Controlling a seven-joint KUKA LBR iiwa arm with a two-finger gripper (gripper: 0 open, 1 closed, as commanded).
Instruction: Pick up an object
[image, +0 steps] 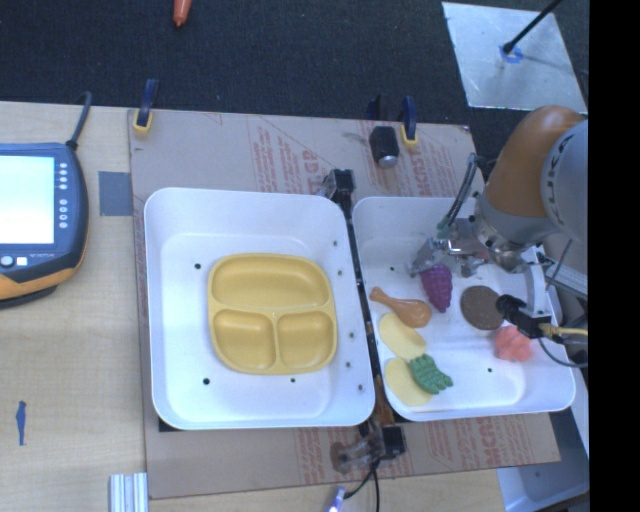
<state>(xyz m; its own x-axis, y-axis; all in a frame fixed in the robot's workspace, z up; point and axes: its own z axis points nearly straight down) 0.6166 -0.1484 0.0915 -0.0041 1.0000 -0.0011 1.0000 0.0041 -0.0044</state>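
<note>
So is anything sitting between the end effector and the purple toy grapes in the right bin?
Nothing visible does. The end effector hangs directly over the purple grapes, at their top end. The drumstick lies to their left and the brown disc to their right, both beside them, not over them.

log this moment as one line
arm over right bin | gripper above purple grapes | yellow tray in left bin

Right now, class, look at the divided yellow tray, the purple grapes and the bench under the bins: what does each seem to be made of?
Yellow tray: probably moulded plastic, smooth and matte, one even colour with rounded compartment edges.
Purple grapes: likely toy plastic or rubber; bumpy surface, flat uniform colour.
Bench: looks like pale wood or laminate, with a printed cardboard sheet under the bins.
</note>
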